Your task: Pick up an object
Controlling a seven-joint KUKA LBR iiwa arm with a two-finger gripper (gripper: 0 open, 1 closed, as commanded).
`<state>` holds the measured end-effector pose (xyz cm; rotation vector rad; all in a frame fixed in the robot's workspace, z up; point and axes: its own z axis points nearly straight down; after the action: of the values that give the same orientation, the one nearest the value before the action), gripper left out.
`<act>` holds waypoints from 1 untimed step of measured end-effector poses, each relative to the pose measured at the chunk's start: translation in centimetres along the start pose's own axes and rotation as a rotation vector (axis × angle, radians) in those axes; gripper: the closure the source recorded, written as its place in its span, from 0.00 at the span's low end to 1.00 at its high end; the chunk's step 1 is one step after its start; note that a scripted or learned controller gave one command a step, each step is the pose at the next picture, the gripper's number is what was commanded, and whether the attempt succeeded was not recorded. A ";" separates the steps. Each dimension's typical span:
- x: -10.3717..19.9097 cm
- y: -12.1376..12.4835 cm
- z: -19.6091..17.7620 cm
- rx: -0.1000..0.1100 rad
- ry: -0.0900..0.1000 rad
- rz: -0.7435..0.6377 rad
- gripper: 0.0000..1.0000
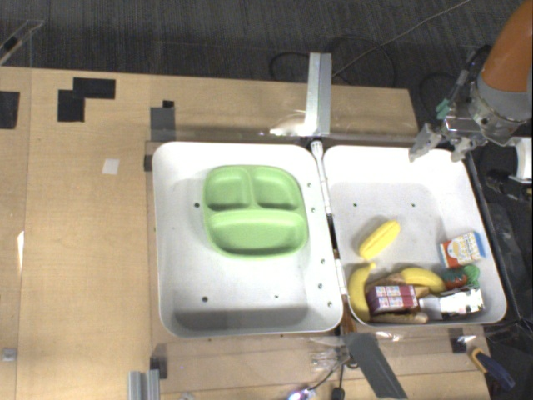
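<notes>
From the camera view, the gripper [440, 140] is parked up over the top right corner of the right bin [400, 177], fingers spread apart with nothing between them, so no grab yet. All the candidates sit down in the lower half of that bin: a yellow corn cob [380, 238] lying on its own on bare floor, then a pile along the bottom edge with a banana [360, 290], a brown carton [393, 298], a second banana [420, 278] and a small juice box [463, 247] near the right wall. The left bin [166, 223] just has a green divided plate [253, 209] in it, well away from the arm.

If I were picking, I'd go for the corn cob (it's apart from the clutter, so there's room for both fingers). Line the fingers up across its short width, come straight down over the middle, and close only once they're low on either side. The pile looks like a recipe for a slipped grab
</notes>
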<state>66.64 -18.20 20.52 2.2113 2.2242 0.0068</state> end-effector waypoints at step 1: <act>4.9 -2.2 11.7 -0.003 -0.001 0.035 0.00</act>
<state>64.49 -13.31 8.85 2.2484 2.1828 0.0099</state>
